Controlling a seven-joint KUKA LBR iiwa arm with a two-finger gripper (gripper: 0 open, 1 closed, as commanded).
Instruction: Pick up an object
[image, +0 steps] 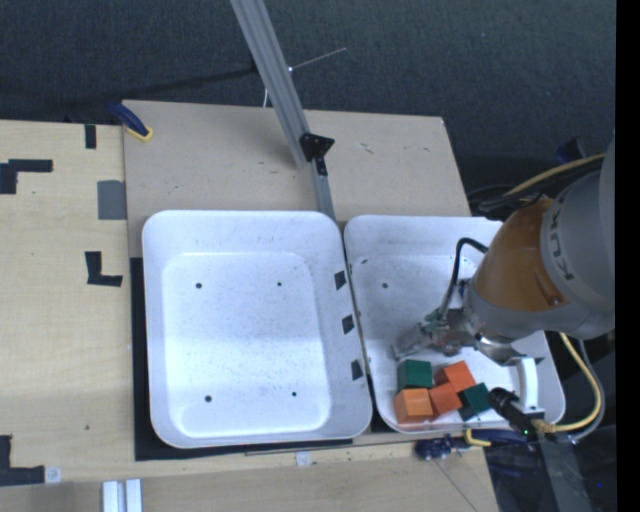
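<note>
Green blocks (415, 374) and orange blocks (413, 404) clustered – right bin (400, 250), near corner, touching.

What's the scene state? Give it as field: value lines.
bins: left bin, right bin, side by side
blocks: two green, two orange, clustered in right bin's near corner
arm: reaches in from right, over right bin
gripper: just above the blocks, nothing seen between fingers
task status: no block picked yet

text: none legible | labels, brands, numbers: none made out | bins (250, 225): no marking read | blocks (415, 375): no print seen | arm (580, 250): lettering too blurred to be read
</note>
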